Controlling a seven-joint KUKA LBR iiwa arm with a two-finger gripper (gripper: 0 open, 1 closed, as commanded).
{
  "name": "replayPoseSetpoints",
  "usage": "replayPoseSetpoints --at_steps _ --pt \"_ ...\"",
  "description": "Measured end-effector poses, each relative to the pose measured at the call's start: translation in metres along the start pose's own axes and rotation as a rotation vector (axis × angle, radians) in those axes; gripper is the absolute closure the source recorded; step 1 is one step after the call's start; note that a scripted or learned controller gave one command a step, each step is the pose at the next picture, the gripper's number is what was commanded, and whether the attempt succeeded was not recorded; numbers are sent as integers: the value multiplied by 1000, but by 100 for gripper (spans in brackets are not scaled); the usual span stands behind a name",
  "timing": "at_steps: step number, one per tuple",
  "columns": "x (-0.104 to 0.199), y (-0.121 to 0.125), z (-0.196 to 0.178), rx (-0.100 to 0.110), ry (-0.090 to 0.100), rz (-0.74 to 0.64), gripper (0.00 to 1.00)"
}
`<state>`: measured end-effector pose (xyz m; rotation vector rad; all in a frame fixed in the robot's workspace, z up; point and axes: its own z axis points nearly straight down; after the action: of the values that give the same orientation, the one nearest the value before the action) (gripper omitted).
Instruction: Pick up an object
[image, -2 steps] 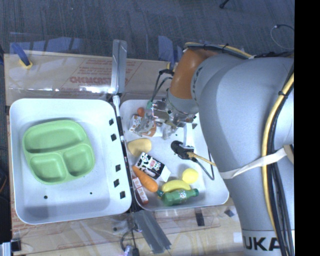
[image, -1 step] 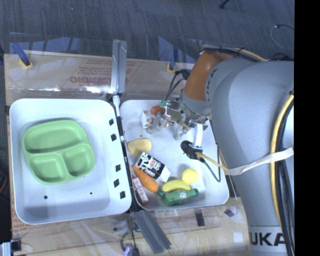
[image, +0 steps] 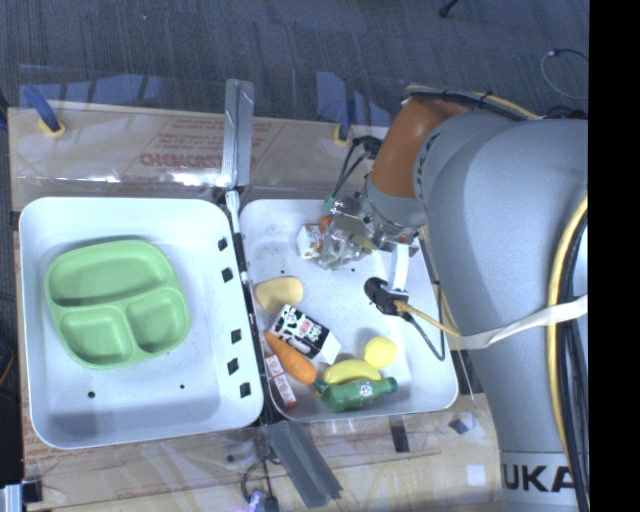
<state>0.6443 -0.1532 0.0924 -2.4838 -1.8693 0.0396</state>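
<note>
My gripper (image: 328, 243) is low over the far part of the right bin (image: 430, 385), under the orange-banded wrist. Nearer the camera, on the bin floor, lie a pale yellow potato-shaped piece (image: 278, 292), a black-and-white carton (image: 303, 334), an orange carrot (image: 289, 359), a yellow lemon (image: 380, 351), a banana (image: 352, 372) and a green bottle (image: 358, 394). The potato-shaped piece is the closest to the gripper, a little to its left and toward the camera. I see nothing held.
A green divided plate (image: 118, 300) lies in the left bin (image: 40, 420). The arm's grey body (image: 500, 250) covers the right bin's right side, and a black cable end (image: 381, 293) hangs over the bin. A ridge with black clips (image: 236, 290) separates the bins.
</note>
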Motion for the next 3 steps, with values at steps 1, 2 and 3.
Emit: replayPoseSetpoints --at_steps 1,2,3 --pt "71 -12 -127 -37 -2 -84 100" --pt "70 -12 -126 -36 -2 -84 0" --pt "28 3 -36 -35 -6 -294 0"
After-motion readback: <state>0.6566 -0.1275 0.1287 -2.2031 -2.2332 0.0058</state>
